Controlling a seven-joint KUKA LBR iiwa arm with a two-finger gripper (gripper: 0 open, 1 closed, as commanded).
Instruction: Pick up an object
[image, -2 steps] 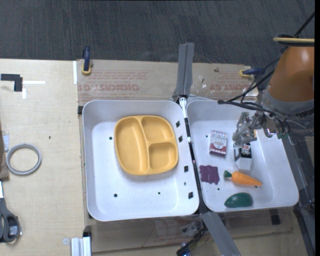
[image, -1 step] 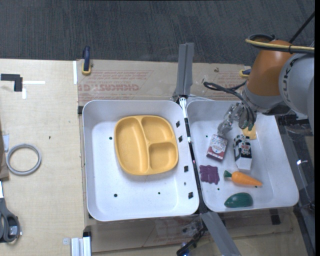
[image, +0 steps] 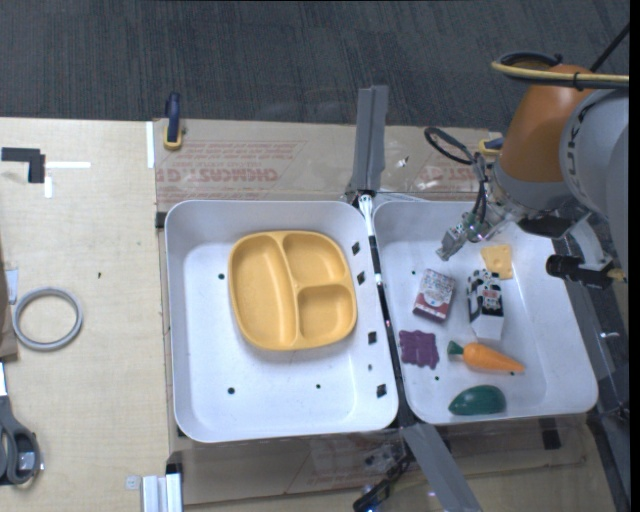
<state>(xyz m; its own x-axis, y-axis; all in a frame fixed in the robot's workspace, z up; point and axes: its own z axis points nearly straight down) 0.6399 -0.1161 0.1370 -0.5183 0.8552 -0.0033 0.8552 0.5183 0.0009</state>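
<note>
My gripper (image: 458, 240) hangs over the far edge of the right bin (image: 570, 400); I cannot tell how it is set. Beneath lie a small packet (image: 435, 295), a yellow piece (image: 497, 261), a carrot (image: 490, 358) and a green lump (image: 477, 401) at the near edge.

Pale wood surface (image: 90, 220) w/ two white bins (image: 200, 390) side by side, grey tape ring (image: 45, 318) at left, cardboard sheet (image: 260, 165) behind.
</note>
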